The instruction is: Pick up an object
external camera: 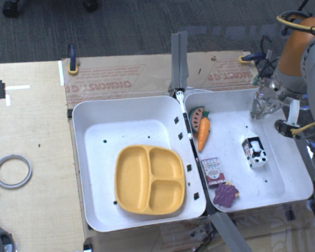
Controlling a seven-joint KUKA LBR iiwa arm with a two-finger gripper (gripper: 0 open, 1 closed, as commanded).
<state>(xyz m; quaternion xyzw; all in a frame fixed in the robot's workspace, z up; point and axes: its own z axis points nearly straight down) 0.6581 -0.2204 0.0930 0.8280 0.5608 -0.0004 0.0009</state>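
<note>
Two shallow white bins sit side by side on the counter (pixel 27 122), with the left bin (pixel 90 166) taking the middle of the frame and the right bin (pixel 292 177) lying toward the right. In the left bin, a yellow divided plate (pixel 149 179) with three compartments lies flat, toward the lower middle of that bin. The right bin holds several small things: a toy carrot (pixel 202 132) leans against the left wall near the upper left corner, just beside a small watermelon slice (pixel 197 116) that touches it from above; lower along the same wall lies a small reddish carton (pixel 212 170), and just below it a purple toy (pixel 226 195) near the bin's lower left corner. Well apart from those, in the middle right of this bin, stands a small white box with black spots (pixel 254 152). The arm (pixel 298 52), grey with an orange band, comes in from the upper right of the frame, and its gripper (pixel 263 108) hangs over the upper right part of the right bin, above and a little right of the spotted box and apart from it. Whether the fingers are spread or closed cannot be told from this angle, and nothing is seen between them. On the counter at the left edge lies a grey ring (pixel 11 171).
</note>
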